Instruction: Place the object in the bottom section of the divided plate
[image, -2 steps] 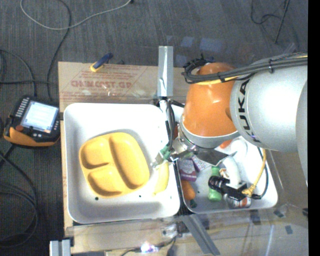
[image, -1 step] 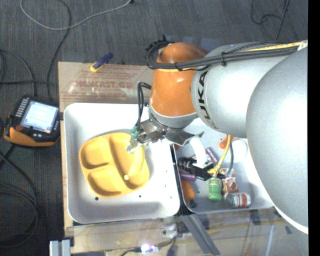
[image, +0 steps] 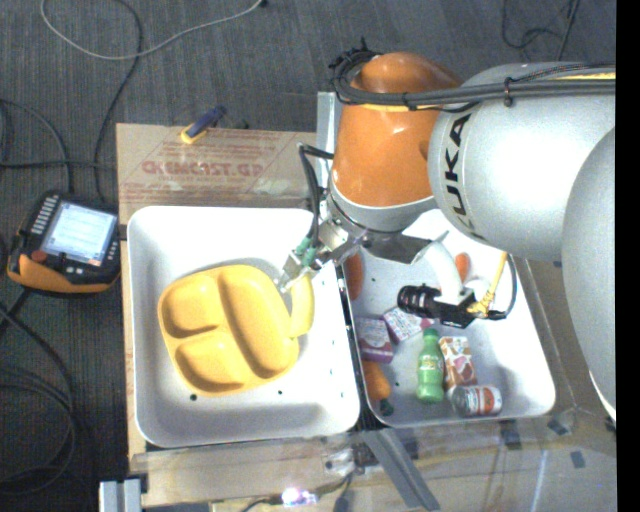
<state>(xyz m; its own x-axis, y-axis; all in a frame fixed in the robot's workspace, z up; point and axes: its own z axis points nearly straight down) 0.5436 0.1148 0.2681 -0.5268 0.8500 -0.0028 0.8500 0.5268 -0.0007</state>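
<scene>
Overhead view of the bench. The left white bin (image: 160, 420) holds a yellow divided plate (image: 235, 330) of three sections, lying near the middle of the bin floor. The KUKA arm (image: 520, 150) reaches in from the right, its orange band (image: 385, 140) above the wall shared by the two bins. The gripper (image: 294, 274) points down and to the left, with its tip at the plate's upper right rim; whether the jaws are spread or pressed together cannot be told.

The task's thing — a pale yellow curved object (image: 304, 308), banana-like in outline — lies along the right edge of the plate, between the plate and the bin's right wall, with its upper end directly under the gripper tip. Whether it rests on the plate's rim or on the bin floor cannot be told, nor whether the gripper pinches it.

The right white bin (image: 530, 385) holds a cluster of small goods:
- a purple packet (image: 375, 338) with a smaller pale packet (image: 405, 322) just beside it
- a green bottle (image: 430, 367)
- a red and white carton (image: 456, 360) touching the bottle
- a can (image: 478, 400) on its side
- an orange carrot-like piece (image: 376, 381) near the left wall

Outside the bins — a cardboard sheet (image: 220, 170) under the left bin and a teach pendant (image: 65, 245) on the dark floor at the left.
</scene>
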